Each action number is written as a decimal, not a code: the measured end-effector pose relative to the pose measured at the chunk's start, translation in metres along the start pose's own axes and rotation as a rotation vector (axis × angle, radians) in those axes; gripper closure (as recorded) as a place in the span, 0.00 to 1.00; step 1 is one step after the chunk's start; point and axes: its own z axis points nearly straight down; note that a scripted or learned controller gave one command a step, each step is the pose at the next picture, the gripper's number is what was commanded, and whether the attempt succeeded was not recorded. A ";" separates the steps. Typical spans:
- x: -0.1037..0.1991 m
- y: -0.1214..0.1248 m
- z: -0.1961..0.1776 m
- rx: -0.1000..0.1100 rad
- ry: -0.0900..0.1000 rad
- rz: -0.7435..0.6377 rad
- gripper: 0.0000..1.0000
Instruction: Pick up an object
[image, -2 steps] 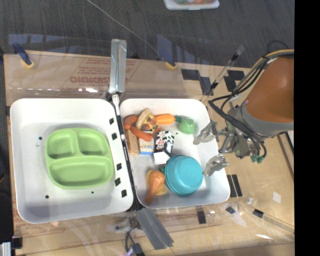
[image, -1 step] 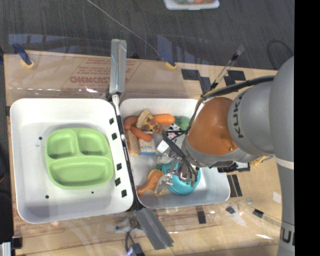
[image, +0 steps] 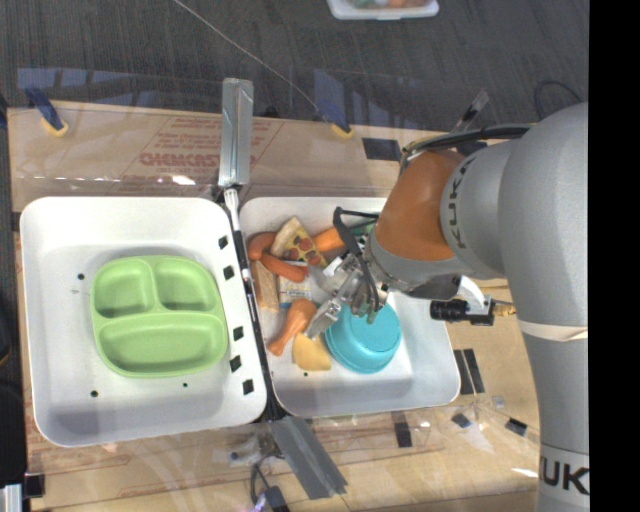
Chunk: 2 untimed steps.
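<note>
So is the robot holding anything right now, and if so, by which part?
Cannot be told. The gripper sits low in the right white bin, beside the blue plastic bowl and orange toy food, but nothing visibly sits in it.

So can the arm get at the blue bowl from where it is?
Probably yes. The tool hangs right over the blue bowl's left rim in the right bin, with nothing lying on top of the bowl.

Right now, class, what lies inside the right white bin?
Right bin: a blue bowl, toy food including a pizza slice and sausage. The gripper covers whatever lies beneath it.
</note>
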 end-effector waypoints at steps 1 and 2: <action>-0.022 0.066 0.000 0.000 -0.001 0.030 0.00; -0.022 0.066 -0.010 0.005 0.000 0.021 1.00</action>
